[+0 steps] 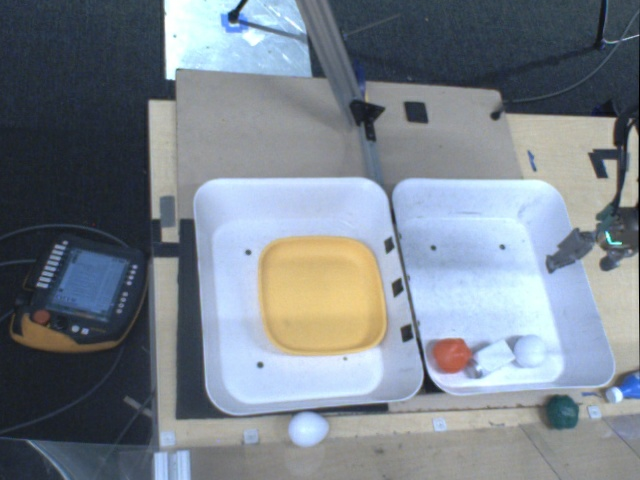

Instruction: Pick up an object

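The gripper (590, 248) hangs over the right bin's (480, 208) right rim, its grip apparently unreadable, nothing visibly held.

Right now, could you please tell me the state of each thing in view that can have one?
Square yellow plastic plate: flat, upright, in the left white bin.
Small red ball: resting in the right white bin, near corner.
White ball: resting beside it.
White egg-shaped object: on the bench, outside.
Gripper: at the right bin's edge.

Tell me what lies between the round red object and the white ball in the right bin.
In the camera view, a small white-and-grey oblong object lies between the round red object and the white ball.
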`<state>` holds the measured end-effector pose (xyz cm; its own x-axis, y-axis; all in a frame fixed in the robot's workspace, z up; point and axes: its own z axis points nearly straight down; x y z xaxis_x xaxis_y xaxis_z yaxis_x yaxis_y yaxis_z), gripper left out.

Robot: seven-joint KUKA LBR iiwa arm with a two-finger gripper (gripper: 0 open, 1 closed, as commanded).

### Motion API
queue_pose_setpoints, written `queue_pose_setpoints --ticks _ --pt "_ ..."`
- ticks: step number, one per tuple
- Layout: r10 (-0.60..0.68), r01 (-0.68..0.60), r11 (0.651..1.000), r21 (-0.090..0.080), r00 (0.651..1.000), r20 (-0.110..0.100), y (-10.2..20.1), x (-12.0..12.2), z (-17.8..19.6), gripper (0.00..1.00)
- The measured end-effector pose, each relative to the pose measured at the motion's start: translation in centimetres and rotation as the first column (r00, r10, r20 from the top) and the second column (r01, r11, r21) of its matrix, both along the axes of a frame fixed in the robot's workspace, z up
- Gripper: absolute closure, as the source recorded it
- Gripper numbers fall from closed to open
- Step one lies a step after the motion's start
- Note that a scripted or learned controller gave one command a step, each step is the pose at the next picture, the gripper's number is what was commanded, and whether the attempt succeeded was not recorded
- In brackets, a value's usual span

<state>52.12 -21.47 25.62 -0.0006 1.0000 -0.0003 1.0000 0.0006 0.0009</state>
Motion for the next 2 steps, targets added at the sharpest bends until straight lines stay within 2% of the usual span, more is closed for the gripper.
queue_pose_setpoints --ticks 1,2 --pt "0.0 0.0 1.0 0.0 1.0 0.0 0.0 0.0 0.0 0.0" --pt "-0.001 0.001 1.0 0.001 1.0 -0.004 -0.3 -0.5 -6.1 0.0"
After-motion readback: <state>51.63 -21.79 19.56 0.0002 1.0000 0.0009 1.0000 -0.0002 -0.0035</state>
